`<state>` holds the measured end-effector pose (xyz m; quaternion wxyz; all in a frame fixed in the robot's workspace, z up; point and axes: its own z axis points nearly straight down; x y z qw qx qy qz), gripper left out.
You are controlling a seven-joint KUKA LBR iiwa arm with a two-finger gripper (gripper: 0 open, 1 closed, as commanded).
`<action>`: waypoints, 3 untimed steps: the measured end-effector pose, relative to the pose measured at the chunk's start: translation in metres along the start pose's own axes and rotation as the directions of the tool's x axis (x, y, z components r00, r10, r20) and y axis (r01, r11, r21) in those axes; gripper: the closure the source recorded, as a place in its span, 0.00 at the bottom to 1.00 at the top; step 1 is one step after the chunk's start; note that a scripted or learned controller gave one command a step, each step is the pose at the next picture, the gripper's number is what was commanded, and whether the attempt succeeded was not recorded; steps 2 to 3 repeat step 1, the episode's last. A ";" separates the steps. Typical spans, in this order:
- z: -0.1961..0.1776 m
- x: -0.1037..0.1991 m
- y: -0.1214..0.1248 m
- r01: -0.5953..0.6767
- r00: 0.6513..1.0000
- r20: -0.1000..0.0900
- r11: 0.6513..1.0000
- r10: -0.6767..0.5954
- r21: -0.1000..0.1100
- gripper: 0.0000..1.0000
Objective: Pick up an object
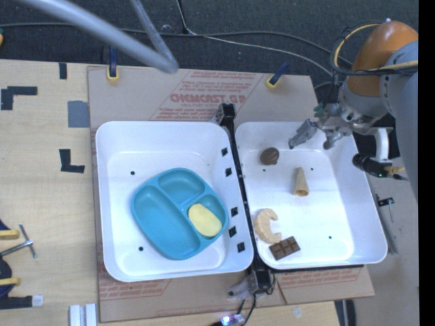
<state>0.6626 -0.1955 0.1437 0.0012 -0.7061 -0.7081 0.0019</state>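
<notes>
We see the gripper (314,134) over the far edge of the right bin (360,202), its fingers spread apart with nothing between them. Below it in that bin lie a brown ball (270,156), a cone (300,181), a croissant (266,225) and a chocolate bar (284,248). In the left bin (115,182) a blue tray (170,212) holds a yellow piece (205,220).

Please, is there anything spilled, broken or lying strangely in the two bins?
Nothing stands out. The blue tray lies flat but turned askew in the left bin, holding a yellow item. Nothing looks spilled or broken.
</notes>
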 end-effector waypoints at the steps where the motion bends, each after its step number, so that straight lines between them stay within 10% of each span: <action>1: -0.013 0.000 0.001 0.002 1.000 0.002 1.000 -0.002 -0.003 1.00; 3: -0.013 0.000 0.001 0.002 1.000 0.002 1.000 -0.002 -0.003 1.00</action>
